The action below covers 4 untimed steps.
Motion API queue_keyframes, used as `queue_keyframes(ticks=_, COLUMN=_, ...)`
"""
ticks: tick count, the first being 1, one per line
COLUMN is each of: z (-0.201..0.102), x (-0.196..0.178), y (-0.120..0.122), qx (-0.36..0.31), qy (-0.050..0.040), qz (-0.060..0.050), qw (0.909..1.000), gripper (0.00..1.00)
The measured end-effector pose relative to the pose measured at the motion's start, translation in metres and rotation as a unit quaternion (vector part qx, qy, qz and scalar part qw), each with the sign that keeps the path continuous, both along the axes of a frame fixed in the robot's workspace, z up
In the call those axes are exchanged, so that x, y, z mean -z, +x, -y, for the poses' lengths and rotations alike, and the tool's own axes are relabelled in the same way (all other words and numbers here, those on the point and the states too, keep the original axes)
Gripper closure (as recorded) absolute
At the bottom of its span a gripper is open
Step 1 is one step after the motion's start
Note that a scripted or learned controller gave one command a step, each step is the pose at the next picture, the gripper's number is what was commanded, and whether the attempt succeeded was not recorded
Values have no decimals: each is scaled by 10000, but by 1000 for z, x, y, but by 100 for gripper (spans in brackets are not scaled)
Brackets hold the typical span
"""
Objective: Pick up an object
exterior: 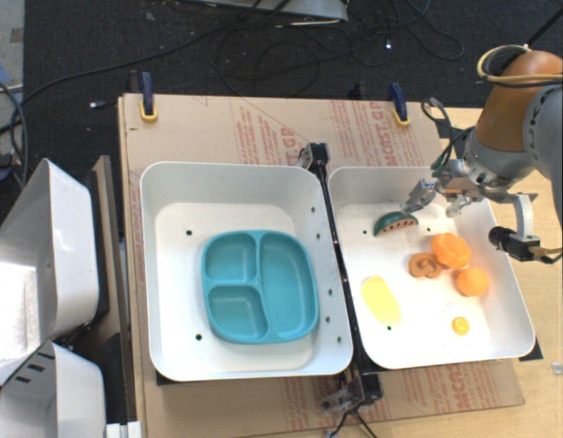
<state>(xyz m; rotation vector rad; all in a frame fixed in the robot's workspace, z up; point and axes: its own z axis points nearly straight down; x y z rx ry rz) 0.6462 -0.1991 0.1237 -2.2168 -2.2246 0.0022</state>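
Gripper (418, 196): we cannot tell its state | target: green slice (394, 222), far-left of right bin (518, 336), just beside gripper | advice: we centre over slice, descend vertically, avoid the bin's far wall.

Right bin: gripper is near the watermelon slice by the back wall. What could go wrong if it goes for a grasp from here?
1. The watermelon slice lies flat and thin close to the right bin back wall, so the gripper may slide over it or push it against the wall.
2. The oranges and the small brown ring sit close together; a sweep that way could scatter them.
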Motion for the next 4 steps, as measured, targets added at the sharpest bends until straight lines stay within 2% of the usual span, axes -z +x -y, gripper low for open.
queue_keyframes(ticks=1, z=0, x=-13, y=1, qx=-7, qy=-6, qz=23, qw=10000, gripper=100)
queue_keyframes(ticks=3, z=0, x=-132, y=6, qx=-2, qy=-11, qz=45, qw=10000, gripper=100)
queue_keyframes(ticks=4, z=-51, x=-139, y=7, qx=-17, qy=6, qz=15, qw=10000, gripper=100)
